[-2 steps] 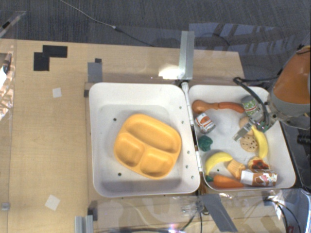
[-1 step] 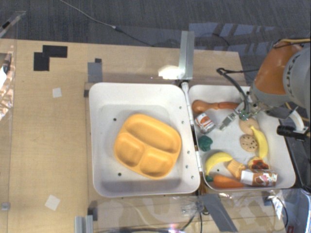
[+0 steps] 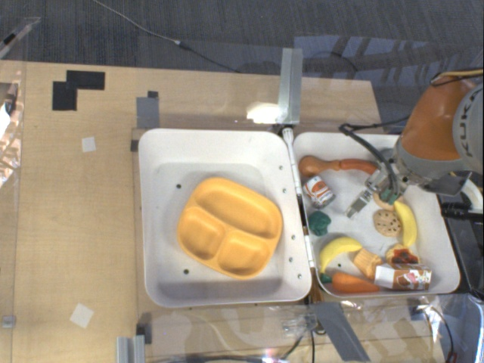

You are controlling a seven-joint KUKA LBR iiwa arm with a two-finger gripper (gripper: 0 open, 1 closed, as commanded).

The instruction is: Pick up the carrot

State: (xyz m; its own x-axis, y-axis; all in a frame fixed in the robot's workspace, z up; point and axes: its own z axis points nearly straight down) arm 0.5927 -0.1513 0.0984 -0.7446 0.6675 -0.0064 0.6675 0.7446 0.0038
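Observation:
The carrot [image 3: 353, 283] is orange and lies flat along the front wall of the right bin [image 3: 451, 257], left of a small sauce bottle [image 3: 401, 277]. My gripper [image 3: 364, 193] hangs over the middle of that bin, well behind the carrot and apart from it. Its fingers stand open with nothing between them. The grey arm with its orange band [image 3: 432, 131] reaches in from the right and hides part of the bin's back right corner.
Around the carrot lie a yellow banana [image 3: 337, 249], a tan piece [image 3: 367, 261], a cookie [image 3: 386, 221], a second banana [image 3: 407, 223], a green item [image 3: 318, 221], a small can [image 3: 320, 191] and a brown-orange piece [image 3: 333, 165]. A yellow divided plate [image 3: 229, 226] sits in the left bin [image 3: 162, 165].

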